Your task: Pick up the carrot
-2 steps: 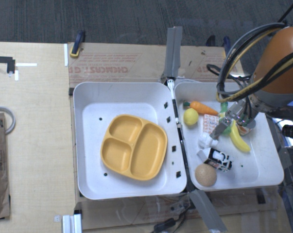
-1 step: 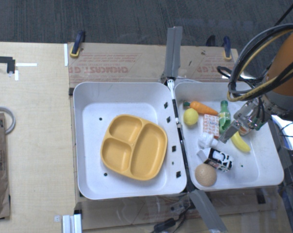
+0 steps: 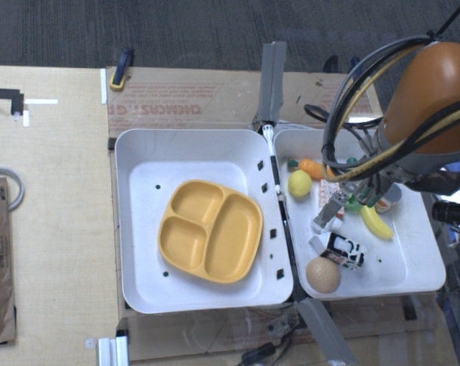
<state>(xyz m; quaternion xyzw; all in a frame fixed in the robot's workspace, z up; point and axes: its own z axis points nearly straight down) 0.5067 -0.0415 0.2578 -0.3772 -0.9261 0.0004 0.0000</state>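
L bin (image 3: pixel 138 204): yellow tray (image 3: pixel 210 231). R bin (image 3: pixel 420 273): carrot (image 3: pixel 312 168), lemon (image 3: pixel 299 184), banana (image 3: pixel 376 222).

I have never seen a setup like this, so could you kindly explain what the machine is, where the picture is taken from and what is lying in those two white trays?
This is one picture from a fixed camera above a bench, looking down at a slant. The big grey and orange shape at the right is a robot arm reaching in. Its gripper, a two-finger claw, hangs over the right bin; I cannot tell whether it holds anything. The left bin holds a yellow divided plate. The right bin holds toy food: an orange carrot near the far wall, a lemon beside it, a banana, a tan ball, and a small black and white toy. The carrot, which the arm should pick up, lies in the bin.
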